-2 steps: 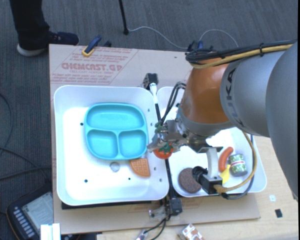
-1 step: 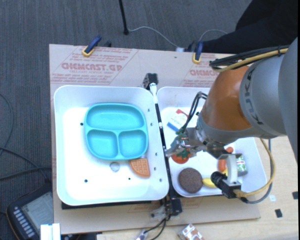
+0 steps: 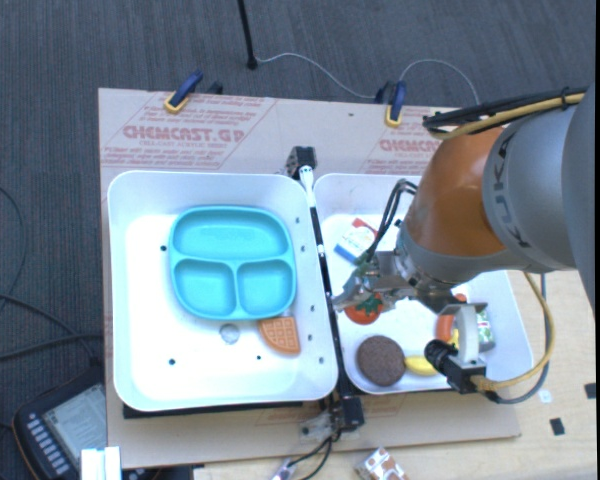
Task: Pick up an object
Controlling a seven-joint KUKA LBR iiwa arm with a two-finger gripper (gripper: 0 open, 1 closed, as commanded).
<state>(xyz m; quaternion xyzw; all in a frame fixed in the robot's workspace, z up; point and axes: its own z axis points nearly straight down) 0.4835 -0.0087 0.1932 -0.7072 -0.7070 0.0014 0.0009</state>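
Gripper over tomato, right bin

We found the gripper (image 3: 365,293) low in the right bin (image 3: 515,340); we could not tell its state. The tomato (image 3: 363,311) lay just at its 6 o'clock.

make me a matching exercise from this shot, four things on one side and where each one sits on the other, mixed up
Things:
1. blue divided plate
2. waffle-patterned orange piece
3. brown round cookie
4. red tomato-like toy

Places:
A. right bin, near its front edge, beside a yellow piece
B. left bin, middle
C. right bin, just under the gripper
D. left bin, right in front of the plate, near the divider between bins

Pairs: 1-B, 2-D, 3-A, 4-C
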